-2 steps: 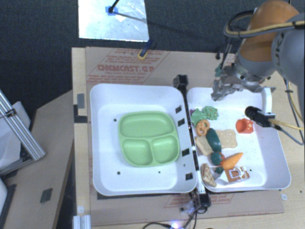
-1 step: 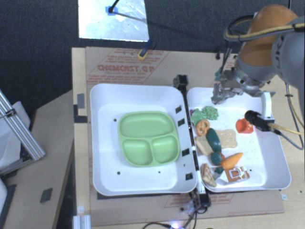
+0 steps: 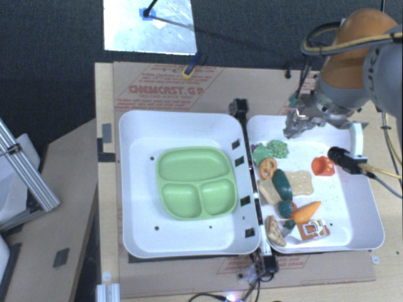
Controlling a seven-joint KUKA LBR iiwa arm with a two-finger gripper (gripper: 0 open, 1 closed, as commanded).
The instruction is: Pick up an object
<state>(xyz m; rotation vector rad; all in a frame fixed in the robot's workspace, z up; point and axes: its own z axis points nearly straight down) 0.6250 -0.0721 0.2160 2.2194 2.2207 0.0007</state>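
You see two white bins side by side on the bench. The left bin (image 3: 140, 168) is taken up mostly by a green divided plate (image 3: 189, 166) lying flat near its middle, and the right bin (image 3: 360, 214) holds the loose toy food. The arm (image 3: 360, 50) comes in from the right, and its gripper (image 3: 292, 131) hangs over the back left corner of the right bin, just behind the leafy green piece (image 3: 272, 148). From this angle you cannot tell whether the claw is apart or together, and nothing shows clamped in it. The things you could pick all lie in the right bin, crowded toward its left wall. A pale bread slice (image 3: 301, 181) sits near the middle, with a dark green pickle (image 3: 281, 184) touching its left edge. A carrot (image 3: 306, 211) lies tilted just in front of the bread. A red pepper (image 3: 322, 166) sits apart toward the right. A pretzel (image 3: 267, 167) lies between the leafy piece and the pickle. At the front, a small orange and white packet (image 3: 313, 229) rests just below the carrot.
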